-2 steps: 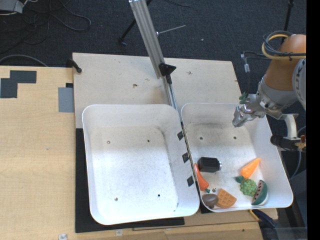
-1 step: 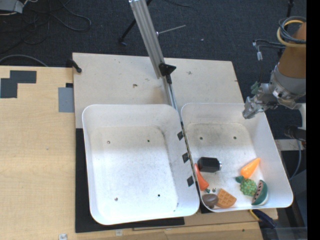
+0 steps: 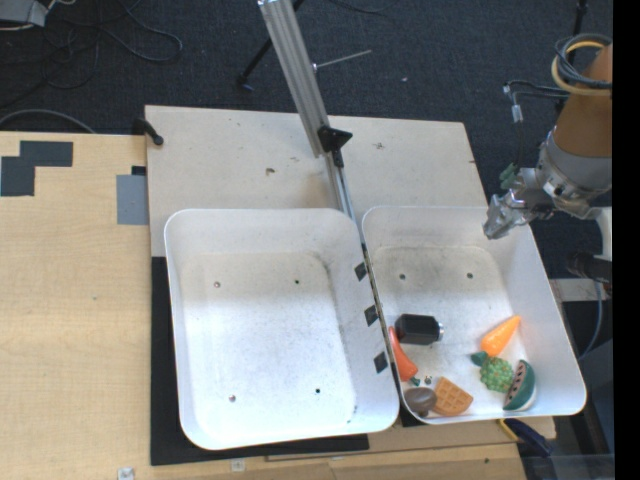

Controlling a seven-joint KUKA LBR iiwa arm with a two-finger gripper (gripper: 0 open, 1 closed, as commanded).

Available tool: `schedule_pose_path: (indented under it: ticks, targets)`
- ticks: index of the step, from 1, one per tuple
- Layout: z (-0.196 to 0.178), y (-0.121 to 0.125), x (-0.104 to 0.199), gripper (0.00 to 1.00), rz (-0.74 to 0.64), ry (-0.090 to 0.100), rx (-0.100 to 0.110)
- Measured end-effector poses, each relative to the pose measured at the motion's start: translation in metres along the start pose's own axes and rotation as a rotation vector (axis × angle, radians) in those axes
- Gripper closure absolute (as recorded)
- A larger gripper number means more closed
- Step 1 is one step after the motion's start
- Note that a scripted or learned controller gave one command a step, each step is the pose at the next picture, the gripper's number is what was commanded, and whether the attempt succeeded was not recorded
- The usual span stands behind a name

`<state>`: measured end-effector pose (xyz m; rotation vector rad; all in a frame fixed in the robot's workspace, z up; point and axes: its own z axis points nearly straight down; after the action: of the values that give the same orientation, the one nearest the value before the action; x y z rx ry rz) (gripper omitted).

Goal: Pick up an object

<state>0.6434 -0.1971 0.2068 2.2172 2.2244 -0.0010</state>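
From the overhead camera, you see the end effector (image 3: 497,218) hanging over the upper right rim of the right bin (image 3: 440,243), well apart from the objects. You cannot tell how it is set. The objects sit in that bin's lower part: a black block (image 3: 418,328), an orange carrot (image 3: 500,335), a green bumpy piece (image 3: 494,373), a watermelon slice (image 3: 520,384), a waffle (image 3: 452,398) and a brown stone (image 3: 421,400). The left bin (image 3: 260,318) lies beside it on the tabletop (image 3: 230,158).

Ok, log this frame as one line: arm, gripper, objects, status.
arm: at right bin's far right rim | gripper: above rim, nothing seen held | objects: small black block, orange carrot-shaped toy in right white bin | status: no pick yet
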Motion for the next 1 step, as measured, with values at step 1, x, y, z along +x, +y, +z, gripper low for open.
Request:
schedule_pose_path:
  ticks: [1]
  targets:
    - [0.0011, -0.0050, 0.0465, 1.00, -0.001, 0.004, 0.003]
